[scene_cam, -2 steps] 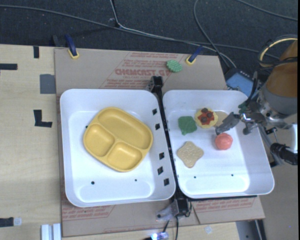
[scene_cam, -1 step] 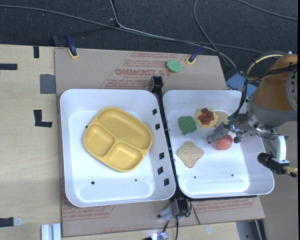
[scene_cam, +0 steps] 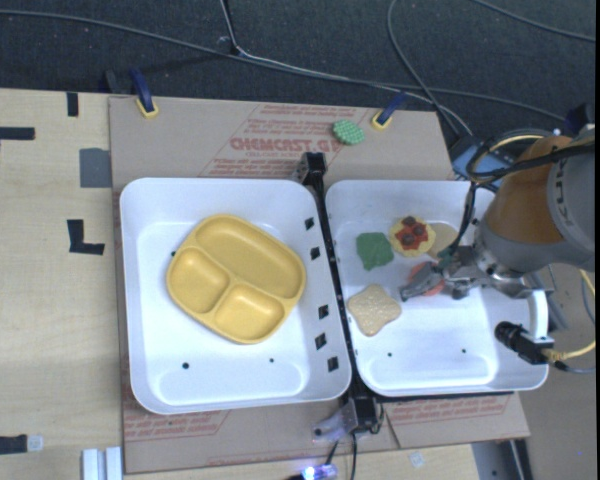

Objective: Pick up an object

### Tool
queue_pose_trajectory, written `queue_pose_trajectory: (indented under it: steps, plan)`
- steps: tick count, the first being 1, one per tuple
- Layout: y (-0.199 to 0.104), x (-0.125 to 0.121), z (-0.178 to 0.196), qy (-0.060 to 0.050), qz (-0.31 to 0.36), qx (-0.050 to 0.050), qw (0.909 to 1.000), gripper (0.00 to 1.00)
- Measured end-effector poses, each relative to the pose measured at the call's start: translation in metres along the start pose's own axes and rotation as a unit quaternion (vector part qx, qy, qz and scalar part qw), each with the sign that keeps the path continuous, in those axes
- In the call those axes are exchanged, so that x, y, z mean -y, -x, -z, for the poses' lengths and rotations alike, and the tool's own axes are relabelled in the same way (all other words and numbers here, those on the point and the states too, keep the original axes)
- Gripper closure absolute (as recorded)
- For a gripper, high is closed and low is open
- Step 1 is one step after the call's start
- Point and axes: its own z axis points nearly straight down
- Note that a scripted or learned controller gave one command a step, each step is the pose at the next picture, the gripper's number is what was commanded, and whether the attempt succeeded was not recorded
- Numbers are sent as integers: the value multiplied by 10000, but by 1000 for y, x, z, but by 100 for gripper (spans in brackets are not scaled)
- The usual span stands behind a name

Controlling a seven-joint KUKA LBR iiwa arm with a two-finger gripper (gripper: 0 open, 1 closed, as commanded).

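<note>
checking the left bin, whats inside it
A yellow divided tray lies tilted in the left bin, its three compartments bare. The bin floor beneath it is covered.

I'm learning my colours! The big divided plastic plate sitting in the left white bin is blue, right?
Not quite. The camera view shows that the divided plastic plate in the left white bin is yellow, not blue. The rest is right: it has three compartments and sits in the left bin.

Two white bins (scene_cam: 145,268) sit side by side. The left one holds one yellow divided plate (scene_cam: 236,277). The right one holds three food pieces: one green (scene_cam: 374,249), one tan (scene_cam: 373,310), one yellow with red topping (scene_cam: 413,235).
</note>
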Motion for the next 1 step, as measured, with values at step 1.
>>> queue_pose_trajectory:
  steps: [1]
  plan:
    - [0, -1, 12, 8, 8, -1, 10000, 100]
